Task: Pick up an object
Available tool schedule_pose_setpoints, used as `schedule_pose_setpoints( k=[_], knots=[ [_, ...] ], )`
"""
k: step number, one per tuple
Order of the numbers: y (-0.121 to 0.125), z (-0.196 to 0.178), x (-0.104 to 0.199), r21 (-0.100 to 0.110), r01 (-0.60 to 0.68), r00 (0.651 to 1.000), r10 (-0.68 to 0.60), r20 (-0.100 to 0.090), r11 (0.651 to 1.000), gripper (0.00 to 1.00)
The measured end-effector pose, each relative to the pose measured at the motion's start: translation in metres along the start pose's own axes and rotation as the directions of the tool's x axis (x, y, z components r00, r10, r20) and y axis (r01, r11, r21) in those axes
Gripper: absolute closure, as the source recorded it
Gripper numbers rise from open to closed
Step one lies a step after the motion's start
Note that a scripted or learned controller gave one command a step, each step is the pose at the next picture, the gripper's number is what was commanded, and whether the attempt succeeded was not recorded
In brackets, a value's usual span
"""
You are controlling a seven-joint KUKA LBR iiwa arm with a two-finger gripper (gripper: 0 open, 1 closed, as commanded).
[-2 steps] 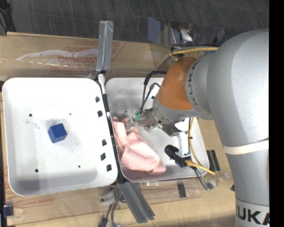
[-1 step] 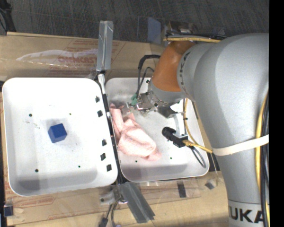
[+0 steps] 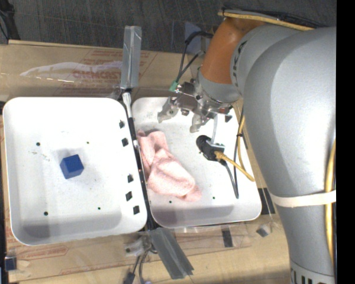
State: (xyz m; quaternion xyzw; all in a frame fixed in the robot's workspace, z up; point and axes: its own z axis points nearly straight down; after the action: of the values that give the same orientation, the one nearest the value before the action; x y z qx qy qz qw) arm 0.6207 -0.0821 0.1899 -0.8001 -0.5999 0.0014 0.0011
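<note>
The gripper point(image 3: 180, 120) hangs over the far end of the right bin point(image 3: 195, 218), just inside its back wall. Its jaws stand apart with nothing between them.

The nearest thing to pick is the pink cloth point(image 3: 165, 167), which lies crumpled on the floor of that same bin, against the wall shared with the left bin point(image 3: 59, 215). From the jaws the cloth lies toward the near end of the bin and a little toward the left of the view. Its upper end is close to the jaws and its bulk is farther off. Its long axis runs on a slant, from the dividing wall at the upper left down toward the middle of the bin at the lower right. The thickest fold sits at that lower end.

The only other loose thing is a small blue cube point(image 3: 72, 165), which sits alone in the left bin, well apart from the gripper and across the divider. The cloth is therefore the likelier target.

The coming move seems to call for a short shift toward the near end and then a drop onto the bunched folds. A soft cloth should bunch up between the jaws, though a shallow pinch may slip off.
</note>
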Motion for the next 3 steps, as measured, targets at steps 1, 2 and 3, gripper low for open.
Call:
schedule_pose_setpoints(
  k=[1, 2, 3],
  knots=[
    [0.005, -0.055, -0.035, 0.000, 0.136, 0.991, -0.136, 0.001, 0.991, 0.00],
    [0.014, 0.100, -0.025, -0.001, 0.192, 0.981, -0.192, 0.000, 0.981, 0.00],
    [-0.002, 0.101, -0.087, 0.001, 0.261, 0.965, -0.261, -0.001, 0.965, 0.00]
  ],
)
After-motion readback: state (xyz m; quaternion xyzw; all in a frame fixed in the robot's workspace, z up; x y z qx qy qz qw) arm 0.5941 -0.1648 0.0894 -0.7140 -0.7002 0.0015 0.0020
